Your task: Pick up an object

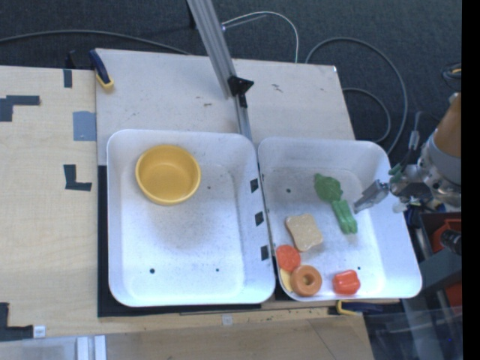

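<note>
claw [373, 196] above right bin's [390, 238] right side | we cannot tell its opening | green toy [336, 201] just left

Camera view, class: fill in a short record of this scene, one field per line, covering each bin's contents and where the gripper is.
left bin: one yellow bowl, upright, in the far-left part
right bin: green toy, tan bread slice, orange-red round piece, orange ring, red piece
touching: orange ring and orange-red round piece sit close together; contact cannot be told
gripper: over the right bin's right side, beside the green toy, holding nothing
</note>
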Robot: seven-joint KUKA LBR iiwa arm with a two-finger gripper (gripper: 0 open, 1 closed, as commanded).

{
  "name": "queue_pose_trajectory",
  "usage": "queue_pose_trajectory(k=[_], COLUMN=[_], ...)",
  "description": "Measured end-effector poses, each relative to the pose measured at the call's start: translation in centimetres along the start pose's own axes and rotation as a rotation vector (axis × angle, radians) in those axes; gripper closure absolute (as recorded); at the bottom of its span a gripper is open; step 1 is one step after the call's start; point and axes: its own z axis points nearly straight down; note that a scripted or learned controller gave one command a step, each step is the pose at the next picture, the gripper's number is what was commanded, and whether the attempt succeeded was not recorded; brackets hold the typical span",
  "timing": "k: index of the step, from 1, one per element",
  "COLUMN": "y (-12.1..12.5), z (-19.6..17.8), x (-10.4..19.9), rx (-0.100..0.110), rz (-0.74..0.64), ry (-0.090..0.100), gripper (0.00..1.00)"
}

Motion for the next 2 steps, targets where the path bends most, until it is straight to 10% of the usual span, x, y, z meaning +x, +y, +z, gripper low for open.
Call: queue_pose_trajectory(k=[2], y=[0.8], z=[5.4], x=[0.7], rx=[0.005], rz=[0.000], ry=[0.001], gripper=[0.00])
